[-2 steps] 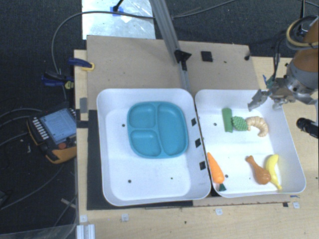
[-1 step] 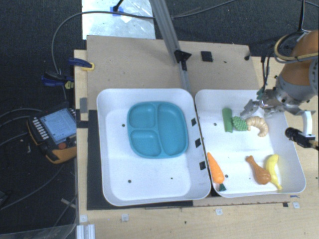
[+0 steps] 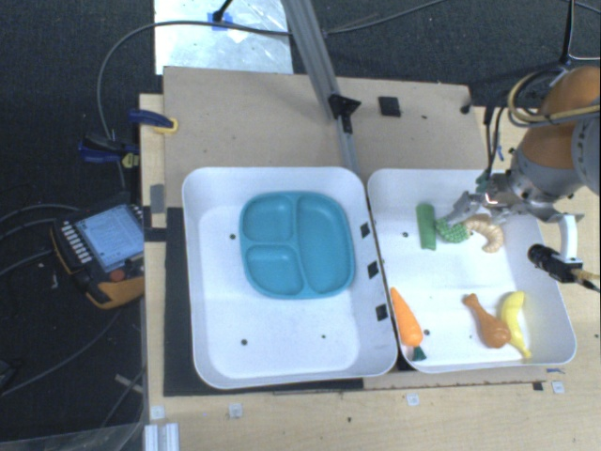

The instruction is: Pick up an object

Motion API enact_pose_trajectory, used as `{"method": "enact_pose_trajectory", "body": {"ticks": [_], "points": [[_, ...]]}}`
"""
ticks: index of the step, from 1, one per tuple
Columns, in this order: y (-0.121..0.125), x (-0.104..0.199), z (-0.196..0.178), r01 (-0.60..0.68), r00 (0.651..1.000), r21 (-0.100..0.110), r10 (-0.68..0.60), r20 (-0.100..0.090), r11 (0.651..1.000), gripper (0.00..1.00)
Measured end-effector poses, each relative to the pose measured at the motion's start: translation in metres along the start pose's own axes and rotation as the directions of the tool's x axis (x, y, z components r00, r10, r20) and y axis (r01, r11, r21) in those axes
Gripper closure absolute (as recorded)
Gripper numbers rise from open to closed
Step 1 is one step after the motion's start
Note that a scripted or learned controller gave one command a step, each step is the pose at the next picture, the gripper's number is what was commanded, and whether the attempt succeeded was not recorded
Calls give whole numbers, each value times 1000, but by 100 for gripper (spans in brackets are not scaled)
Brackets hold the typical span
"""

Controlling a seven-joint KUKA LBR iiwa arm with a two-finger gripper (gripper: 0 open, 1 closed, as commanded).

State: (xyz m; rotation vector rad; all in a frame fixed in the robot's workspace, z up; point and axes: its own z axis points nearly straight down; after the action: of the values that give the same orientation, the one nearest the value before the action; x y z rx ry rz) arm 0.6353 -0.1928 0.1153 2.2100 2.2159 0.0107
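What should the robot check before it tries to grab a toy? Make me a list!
1. Toys within reach in the right bin: ok.
2. Gripper over a toy: ok, it sits at the broccoli.
3. Toy already held: cannot tell.
4. Room around the broccoli: not ok, the green stick and shrimp crowd it.
5. Carrot, drumstick and banana out of the way: ok.

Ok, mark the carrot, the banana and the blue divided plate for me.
carrot [image 3: 406, 316]: camera view, middle of its orange body, right bin's left edge.
banana [image 3: 515, 319]: camera view, middle of the yellow fruit, right bin's front right.
blue divided plate [image 3: 297, 198]: camera view, its far rim, left bin.
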Motion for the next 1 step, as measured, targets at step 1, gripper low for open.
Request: {"method": "enact_pose_trajectory", "body": {"ticks": [1], "points": [[-1, 0, -7, 0, 1000, 4, 0, -1, 1000, 100]]}}
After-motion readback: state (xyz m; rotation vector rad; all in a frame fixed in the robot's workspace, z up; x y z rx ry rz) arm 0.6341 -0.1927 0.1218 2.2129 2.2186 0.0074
